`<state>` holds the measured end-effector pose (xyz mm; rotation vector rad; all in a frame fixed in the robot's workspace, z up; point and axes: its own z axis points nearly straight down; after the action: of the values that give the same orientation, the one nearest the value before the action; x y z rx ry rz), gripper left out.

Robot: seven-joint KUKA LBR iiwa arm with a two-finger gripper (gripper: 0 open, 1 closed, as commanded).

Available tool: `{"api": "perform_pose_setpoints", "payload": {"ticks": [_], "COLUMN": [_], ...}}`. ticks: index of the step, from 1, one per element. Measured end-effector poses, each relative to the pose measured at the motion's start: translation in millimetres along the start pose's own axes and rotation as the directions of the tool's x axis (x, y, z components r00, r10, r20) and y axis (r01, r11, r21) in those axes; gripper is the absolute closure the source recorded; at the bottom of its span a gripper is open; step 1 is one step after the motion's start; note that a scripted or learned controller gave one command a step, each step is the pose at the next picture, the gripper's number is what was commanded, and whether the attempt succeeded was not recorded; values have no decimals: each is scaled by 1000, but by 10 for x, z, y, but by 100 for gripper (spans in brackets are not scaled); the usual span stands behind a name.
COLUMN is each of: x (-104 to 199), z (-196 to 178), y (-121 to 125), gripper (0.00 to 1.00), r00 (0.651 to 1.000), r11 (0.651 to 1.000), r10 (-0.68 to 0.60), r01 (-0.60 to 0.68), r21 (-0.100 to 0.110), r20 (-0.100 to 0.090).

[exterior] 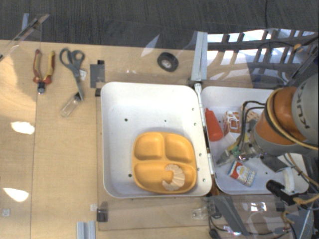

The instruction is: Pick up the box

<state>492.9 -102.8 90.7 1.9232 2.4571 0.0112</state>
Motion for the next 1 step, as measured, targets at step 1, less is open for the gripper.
{"api": "perform_pose_setpoints", "payload": {"ticks": [1], "x": [35], "z": [-1], "y": [17], "gripper": [0], "r00": [989], "r11": [989], "r10": [151], "r01": [-151], "r21": [-2], "r20": [-3]}}
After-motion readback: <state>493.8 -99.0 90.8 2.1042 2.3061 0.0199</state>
